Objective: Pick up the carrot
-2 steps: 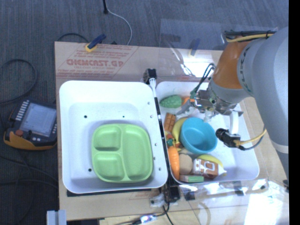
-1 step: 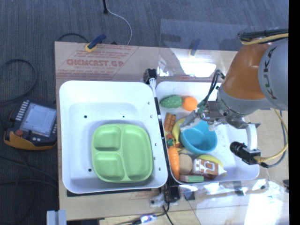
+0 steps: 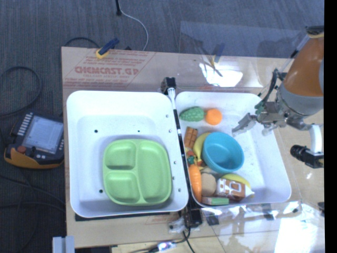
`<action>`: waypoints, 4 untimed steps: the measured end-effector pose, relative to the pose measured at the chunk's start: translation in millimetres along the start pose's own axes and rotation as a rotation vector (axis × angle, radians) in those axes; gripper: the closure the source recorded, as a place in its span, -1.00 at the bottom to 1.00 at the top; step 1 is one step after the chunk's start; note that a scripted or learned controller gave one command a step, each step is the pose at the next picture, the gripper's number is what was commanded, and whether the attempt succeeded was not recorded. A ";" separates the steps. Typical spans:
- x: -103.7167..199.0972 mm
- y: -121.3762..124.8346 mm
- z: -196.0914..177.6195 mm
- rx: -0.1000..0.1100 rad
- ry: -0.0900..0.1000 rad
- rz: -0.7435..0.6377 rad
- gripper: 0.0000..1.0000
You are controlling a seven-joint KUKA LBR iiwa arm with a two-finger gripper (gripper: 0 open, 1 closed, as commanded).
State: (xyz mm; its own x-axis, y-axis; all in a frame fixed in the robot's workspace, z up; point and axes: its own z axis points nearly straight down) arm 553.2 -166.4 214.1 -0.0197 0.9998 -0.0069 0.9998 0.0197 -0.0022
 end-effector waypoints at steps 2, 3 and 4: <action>0.6 97.9 124.3 -0.010 0.005 0.086 -1.00; -0.4 99.0 112.2 -0.013 -0.003 0.083 1.00; -50.1 106.8 119.5 0.022 0.015 -0.267 1.00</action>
State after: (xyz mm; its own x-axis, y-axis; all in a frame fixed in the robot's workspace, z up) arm 660.8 -215.2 94.7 -0.2828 0.9591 0.0120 0.9588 0.2830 -0.0233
